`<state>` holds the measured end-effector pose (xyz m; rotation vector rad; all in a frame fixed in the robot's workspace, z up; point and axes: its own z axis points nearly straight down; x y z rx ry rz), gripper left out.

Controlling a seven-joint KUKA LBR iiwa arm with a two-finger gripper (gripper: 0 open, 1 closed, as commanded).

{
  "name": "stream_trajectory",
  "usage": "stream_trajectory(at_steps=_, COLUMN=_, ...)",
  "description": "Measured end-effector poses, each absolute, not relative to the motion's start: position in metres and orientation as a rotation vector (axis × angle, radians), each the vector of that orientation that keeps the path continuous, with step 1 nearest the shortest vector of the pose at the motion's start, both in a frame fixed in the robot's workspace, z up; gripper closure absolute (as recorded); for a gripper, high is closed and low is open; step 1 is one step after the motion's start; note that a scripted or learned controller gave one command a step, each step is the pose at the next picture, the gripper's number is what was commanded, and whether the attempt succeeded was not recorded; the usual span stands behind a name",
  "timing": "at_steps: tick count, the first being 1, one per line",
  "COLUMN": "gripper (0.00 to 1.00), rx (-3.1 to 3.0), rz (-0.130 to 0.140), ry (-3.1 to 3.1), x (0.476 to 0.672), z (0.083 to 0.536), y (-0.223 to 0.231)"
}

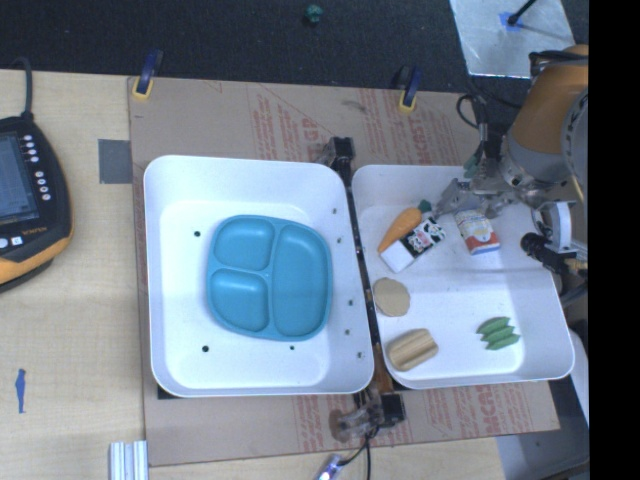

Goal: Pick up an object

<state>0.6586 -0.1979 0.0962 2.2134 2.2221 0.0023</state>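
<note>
My gripper point(478, 196) hangs over the back part of the right bin point(540, 368), at the end of the grey arm with the orange band. A small white carton with a red label point(481, 237) stands just in front of it, below the gripper. To the left of the gripper lie an orange carrot point(400, 227) and a white cow-patterned carton point(415, 244). Nearer the front of the same bin are a round tan cookie point(391, 297), a bread roll point(412, 348) and a green pea pod point(497, 333).
The left bin point(170, 358) holds a blue divided plate point(269, 277). A black and orange pendant point(25, 198) lies on the bench at the far left. Clamps point(343, 152) join the bins at the back and front of the middle wall.
</note>
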Motion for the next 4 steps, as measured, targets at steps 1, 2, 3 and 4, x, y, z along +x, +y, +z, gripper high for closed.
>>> stream_trajectory(at_steps=1, gripper=0.0, rx=2.217, rz=-0.004, ry=2.226, x=0.612, z=0.092, y=-0.212)
stream_trajectory(at_steps=2, gripper=0.0, rx=2.218, rz=-0.001, ry=2.227, x=0.656, z=0.092, y=-0.203)
stream_trajectory(at_steps=3, gripper=0.0, rx=2.219, rz=-0.006, ry=2.228, x=0.575, z=0.092, y=-0.169)
stream_trajectory(at_steps=4, gripper=1.0, rx=2.218, rz=-0.01, ry=2.228, x=0.575, z=0.102, y=-0.17)
